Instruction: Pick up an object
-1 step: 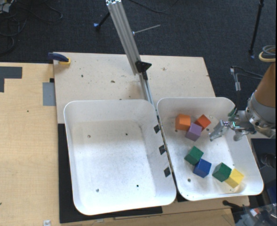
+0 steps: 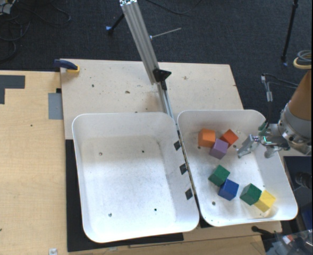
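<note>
Camera view shows the pick not yet made: the gripper (image 2: 247, 146) hangs low over the right bin (image 2: 284, 209), its fingers spread and nothing between them, just right of the purple block (image 2: 219, 149). All the blocks lie loose in that bin: an orange block (image 2: 206, 138) and a red-orange block (image 2: 229, 137) touching the purple one, then a green block (image 2: 218, 175), a blue block (image 2: 228, 189), another green block (image 2: 250, 193) and a yellow block (image 2: 266, 200). Closing on one and lifting remain.

Both bins (image 2: 129, 137) look like smooth white plastic, speckled with dark marks; behind them the bench (image 2: 145, 86) is pale, matt wood, and a ribbed metal rail (image 2: 141, 39) shines dully
</note>
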{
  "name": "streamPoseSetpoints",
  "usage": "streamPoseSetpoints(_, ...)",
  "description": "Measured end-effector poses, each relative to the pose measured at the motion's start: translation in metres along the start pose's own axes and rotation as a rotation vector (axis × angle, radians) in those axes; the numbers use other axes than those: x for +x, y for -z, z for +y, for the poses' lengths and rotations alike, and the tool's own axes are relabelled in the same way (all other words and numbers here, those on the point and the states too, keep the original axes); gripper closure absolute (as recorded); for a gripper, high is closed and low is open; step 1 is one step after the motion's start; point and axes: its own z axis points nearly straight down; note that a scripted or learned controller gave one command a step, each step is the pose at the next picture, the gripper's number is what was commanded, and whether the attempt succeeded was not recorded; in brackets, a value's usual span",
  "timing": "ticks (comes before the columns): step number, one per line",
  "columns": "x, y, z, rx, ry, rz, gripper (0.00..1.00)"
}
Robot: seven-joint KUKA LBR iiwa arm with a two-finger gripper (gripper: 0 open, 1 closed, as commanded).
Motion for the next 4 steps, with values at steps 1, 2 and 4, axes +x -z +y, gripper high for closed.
streamPoseSetpoints(1, 0.006, -0.064, -0.003, 0.006, 0.0, 0.002, 0.0)
streamPoseSetpoints(2, 0.004, -0.097, 0.0, -0.009, -0.001, -0.004, 0.0)
streamPoseSetpoints(4, -0.007, -0.036, -0.006, -0.005, -0.008, -0.003, 1.0)
